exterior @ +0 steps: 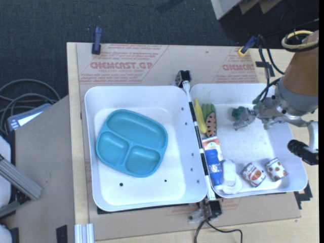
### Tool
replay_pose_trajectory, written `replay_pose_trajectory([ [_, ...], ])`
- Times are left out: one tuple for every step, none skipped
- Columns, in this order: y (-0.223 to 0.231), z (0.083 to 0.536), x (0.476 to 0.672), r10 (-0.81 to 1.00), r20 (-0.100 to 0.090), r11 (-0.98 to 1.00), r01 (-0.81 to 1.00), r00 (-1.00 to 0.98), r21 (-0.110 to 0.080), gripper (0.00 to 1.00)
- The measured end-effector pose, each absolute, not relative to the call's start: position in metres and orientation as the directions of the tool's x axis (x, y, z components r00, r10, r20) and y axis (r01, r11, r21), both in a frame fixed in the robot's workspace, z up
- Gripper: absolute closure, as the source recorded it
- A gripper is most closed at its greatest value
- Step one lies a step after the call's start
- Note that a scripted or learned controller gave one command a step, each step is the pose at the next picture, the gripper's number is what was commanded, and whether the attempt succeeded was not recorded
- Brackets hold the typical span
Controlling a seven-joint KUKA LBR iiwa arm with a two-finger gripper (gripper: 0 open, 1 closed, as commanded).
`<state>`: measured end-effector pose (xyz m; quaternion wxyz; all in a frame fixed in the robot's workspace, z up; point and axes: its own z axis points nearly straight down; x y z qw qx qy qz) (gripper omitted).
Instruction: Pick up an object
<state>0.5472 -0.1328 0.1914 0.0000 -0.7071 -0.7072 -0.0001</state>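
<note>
Here, a blue divided plate (132, 142) lies alone in the left bin (101, 186). Across the divider (194, 130), the right bin (296, 178) keeps its jumble: a yellow banana-like piece (199, 116), a green vegetable (208, 109) and a watermelon slice (210, 124) hard against the divider, a blue-and-white tube (213, 161) and a white bottle (230, 177) nearer the camera, then two small printed cans (263, 171) farther right. The gripper (242, 116) hangs low over the bin's far half, beside a small dark green object (237, 113); whether its fingers clasp that piece or stand released cannot be told. Nothing appears lifted yet, so the pick seems unfinished.
</note>
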Motion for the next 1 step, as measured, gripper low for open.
replay_pose_trajectory([
  [-0.1312,0.1209,0.5982,1.0,0.0,0.0,1.0,0.0,0.0,0.0],
])
